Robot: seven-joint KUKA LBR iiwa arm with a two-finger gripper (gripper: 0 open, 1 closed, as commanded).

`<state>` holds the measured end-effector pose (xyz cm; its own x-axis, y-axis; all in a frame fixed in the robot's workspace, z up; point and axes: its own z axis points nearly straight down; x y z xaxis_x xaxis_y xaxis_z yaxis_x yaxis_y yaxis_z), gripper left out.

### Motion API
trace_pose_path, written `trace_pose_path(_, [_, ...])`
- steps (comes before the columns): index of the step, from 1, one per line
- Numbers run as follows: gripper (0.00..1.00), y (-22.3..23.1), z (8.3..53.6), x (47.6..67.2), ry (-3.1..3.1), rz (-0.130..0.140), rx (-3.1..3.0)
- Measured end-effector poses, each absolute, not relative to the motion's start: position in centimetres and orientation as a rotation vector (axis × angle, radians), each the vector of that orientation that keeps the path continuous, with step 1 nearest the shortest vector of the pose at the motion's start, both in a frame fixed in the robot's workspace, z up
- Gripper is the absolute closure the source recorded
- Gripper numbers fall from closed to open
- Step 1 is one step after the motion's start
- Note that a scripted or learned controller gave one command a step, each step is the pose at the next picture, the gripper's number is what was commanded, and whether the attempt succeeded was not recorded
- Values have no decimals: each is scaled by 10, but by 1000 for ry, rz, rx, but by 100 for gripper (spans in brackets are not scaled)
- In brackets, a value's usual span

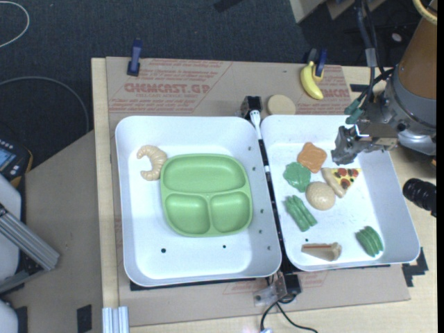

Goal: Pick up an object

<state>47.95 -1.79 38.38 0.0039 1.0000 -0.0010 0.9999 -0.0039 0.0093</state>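
Grey two-finger claw (345, 151) positioned over right shallow white bin (406, 217), upper area, directly above triangular pizza-slice toy (341, 179). Finger spacing: cannot tell, view too dark there; nothing visibly gripped. Orange bread-like piece (312, 157) just left of claw. Left white bin (132, 207) carries green three-compartment plastic tray (206, 193) and tan croissant toy (150, 161).

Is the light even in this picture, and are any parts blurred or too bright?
Camera view: the left bin looks washed out around the green tray; the toy foods cast only soft shadows; the pincer and pizza slice look slightly soft; the dark floor shows little detail.
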Motion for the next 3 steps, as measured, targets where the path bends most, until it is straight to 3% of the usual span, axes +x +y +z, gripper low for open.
trace_pose_path(1, [100, -19, 317, 507, 2223, -8, 2227])
trace_pose_path(2, [100, -31, 277, 513, 2222, -7, 2228])
trace_pose_path(3, [100, 33, 270, 477, 2233, -3, 2218])
